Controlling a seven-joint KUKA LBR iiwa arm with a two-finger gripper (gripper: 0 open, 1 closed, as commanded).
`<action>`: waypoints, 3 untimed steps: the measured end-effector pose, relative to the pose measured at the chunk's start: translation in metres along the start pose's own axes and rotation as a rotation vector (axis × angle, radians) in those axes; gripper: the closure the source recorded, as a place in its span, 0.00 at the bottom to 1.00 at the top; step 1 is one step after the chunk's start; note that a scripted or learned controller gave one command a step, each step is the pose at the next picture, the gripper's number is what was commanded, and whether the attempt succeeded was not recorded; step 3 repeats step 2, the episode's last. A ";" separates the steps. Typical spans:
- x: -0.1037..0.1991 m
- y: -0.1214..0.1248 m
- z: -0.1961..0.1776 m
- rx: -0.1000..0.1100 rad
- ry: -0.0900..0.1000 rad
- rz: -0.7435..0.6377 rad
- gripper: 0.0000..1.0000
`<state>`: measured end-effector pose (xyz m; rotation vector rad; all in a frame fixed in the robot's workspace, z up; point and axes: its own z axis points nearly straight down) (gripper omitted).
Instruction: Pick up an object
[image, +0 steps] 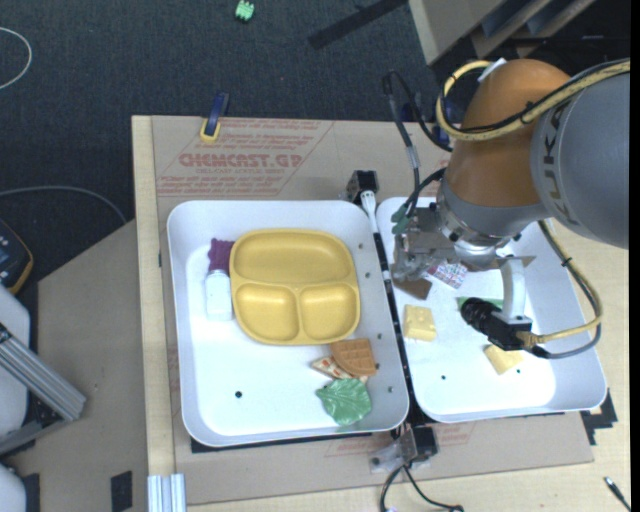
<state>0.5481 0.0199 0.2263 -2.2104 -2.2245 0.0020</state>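
Camera view: jaws (420, 268) low in right bin (560, 385), state unclear; cheese wedge (419, 323) just below.

You are looking at the arm (585, 150) reaching in from the right edge of the view, its thick grey body filling the upper right corner; the orange band (505, 115) is sitting above the wrist, rounded and facing you; black and yellow cables are looping around the band and trailing down past the wrist; the grey wrist is pointing downward and leftward; the gripper (415, 262) is hanging below it at the arm's lowest point, seen from above; its body is hiding how the tips are standing.
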 end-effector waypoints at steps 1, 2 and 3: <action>0.062 -0.015 0.004 -0.001 0.000 -0.001 1.00; 0.042 -0.012 -0.007 -0.008 -0.003 0.008 1.00; 0.042 -0.012 -0.007 -0.008 -0.003 0.008 1.00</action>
